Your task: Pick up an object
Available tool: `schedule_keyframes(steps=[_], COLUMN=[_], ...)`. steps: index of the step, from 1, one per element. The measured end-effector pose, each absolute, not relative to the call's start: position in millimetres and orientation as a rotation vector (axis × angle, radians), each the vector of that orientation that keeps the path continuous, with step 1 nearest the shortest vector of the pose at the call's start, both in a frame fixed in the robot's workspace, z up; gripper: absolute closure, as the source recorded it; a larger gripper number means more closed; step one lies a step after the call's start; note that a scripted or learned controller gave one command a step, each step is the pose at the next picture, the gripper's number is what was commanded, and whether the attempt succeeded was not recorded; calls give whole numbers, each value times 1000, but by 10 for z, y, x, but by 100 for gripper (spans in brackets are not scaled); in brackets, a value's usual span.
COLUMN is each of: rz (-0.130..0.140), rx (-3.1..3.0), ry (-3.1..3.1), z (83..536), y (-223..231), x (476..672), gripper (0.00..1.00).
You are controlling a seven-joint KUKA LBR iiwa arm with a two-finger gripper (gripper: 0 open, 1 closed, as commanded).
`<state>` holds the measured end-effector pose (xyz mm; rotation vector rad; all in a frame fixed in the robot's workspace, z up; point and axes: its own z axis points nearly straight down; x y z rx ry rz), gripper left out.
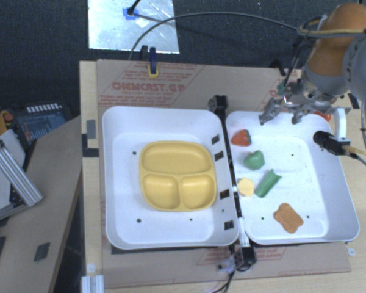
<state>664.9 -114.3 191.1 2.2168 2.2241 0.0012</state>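
our gripper (282, 115) hangs open and empty past the red pepper (241, 138); we think it could skid off those small, close-packed veggies.

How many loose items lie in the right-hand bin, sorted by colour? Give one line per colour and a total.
Red: 1, the red item
Green: 2, the round green item and the long green item
Yellow: 1, the yellow disc
Brown: 1, the brown biscuit
Total: 5
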Motion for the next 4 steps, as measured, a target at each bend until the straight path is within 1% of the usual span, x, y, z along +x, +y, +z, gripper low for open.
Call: schedule_keyframes(steps=[2,3,4], rz=[0,0,4], rx=[2213,2217,2212], ry=[2219,2224,2224], z=[1090,842,967], y=[-1126,-1124,-1124], x=[6637,6643,6658], gripper=[0,0,100])
